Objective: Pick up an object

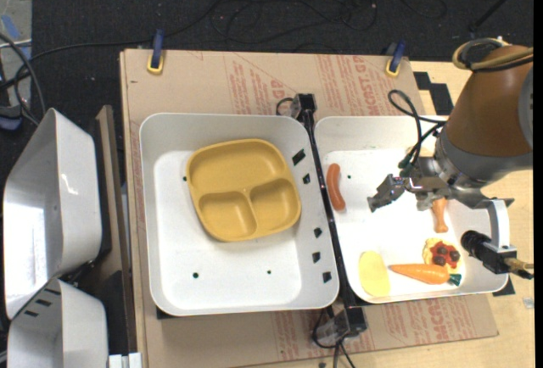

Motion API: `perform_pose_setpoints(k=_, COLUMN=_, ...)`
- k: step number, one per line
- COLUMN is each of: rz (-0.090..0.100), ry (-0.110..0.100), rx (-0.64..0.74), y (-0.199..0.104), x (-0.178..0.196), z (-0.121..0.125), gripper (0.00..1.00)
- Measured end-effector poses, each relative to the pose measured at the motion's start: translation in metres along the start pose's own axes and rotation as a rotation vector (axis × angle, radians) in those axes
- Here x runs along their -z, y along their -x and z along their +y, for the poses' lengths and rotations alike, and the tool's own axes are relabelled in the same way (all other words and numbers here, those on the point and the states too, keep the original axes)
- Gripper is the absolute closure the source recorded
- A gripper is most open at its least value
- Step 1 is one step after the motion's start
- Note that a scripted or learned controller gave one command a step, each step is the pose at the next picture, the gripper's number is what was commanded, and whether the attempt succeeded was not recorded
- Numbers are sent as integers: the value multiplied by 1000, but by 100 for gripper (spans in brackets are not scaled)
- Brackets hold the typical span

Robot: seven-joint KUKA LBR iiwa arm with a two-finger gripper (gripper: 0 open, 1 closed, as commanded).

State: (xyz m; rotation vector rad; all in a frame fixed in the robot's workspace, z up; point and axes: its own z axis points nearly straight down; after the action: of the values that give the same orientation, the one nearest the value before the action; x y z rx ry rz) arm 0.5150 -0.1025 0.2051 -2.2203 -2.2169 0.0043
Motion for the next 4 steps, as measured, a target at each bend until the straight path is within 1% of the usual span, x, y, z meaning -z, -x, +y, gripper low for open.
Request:
perform_pose_setpoints(k=1, rz=0, ry=0, rx=-1, y=9, x=-52, z=-5, gripper=0)
perform_pose_setpoints(k=2, rz=1, ry=-2, rx=-1, y=9, x=-105, z=-17, gripper=0)
perform_pose_setpoints(k=3, rz=0, ry=4, rx=-3, y=9, x=-91, z=-14, gripper=100)
perform_pose_setpoints(k=4, rz=-2, ry=11, rx=5, y=5, x=-29, z=-11, gripper=100)
